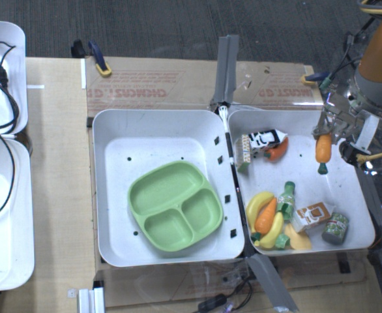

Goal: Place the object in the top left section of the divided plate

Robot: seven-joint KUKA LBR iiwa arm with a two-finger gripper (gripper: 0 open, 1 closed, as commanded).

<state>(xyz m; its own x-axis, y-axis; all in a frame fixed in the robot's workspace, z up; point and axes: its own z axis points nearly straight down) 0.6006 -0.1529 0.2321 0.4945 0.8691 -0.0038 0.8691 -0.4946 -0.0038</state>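
Toy carrot (323,149) hangs w/ long axis vertical, green top pointing down, orange body up. Its upper end sits betw. the fingers (324,133), clamped on it, above right bin (364,194). Divided plate (175,205) in left bin.

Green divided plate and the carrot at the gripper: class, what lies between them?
In the camera view, between the green plate and the carrot at the gripper lie the bins' meeting walls, then a small carton and a black-and-white pack.

Arm (379,57) cut off at right edge; claw (328,130) fingers indistinct above carrot (323,150).
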